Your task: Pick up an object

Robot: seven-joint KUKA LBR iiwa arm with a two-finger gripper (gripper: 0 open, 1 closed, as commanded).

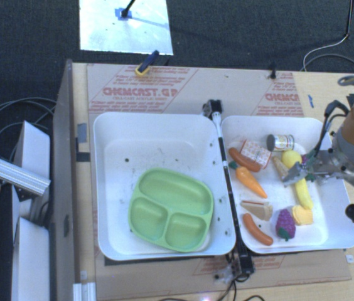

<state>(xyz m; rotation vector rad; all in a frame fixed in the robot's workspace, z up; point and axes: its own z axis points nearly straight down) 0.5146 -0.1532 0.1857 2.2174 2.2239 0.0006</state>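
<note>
Glossy plastic play food, among it a carrot [250, 179], a sausage [257, 229] and knobbly purple grapes [284, 223], fills the right white bin [337, 234]. The gripper [297, 173] hangs over a smooth banana [302, 192], its grip impossible to make out. A green compartment plate [171, 209] lies in the left bin [120, 143], on a paper-covered bench [183, 86] above dark carpet [20, 36].

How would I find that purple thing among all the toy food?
Look in the right-hand white bin, crowded with toy food, not the one with the green tray. Near its front edge, between a sausage and a yellow block, lies the bunch of grapes: the only purple, knobbly piece.
</note>
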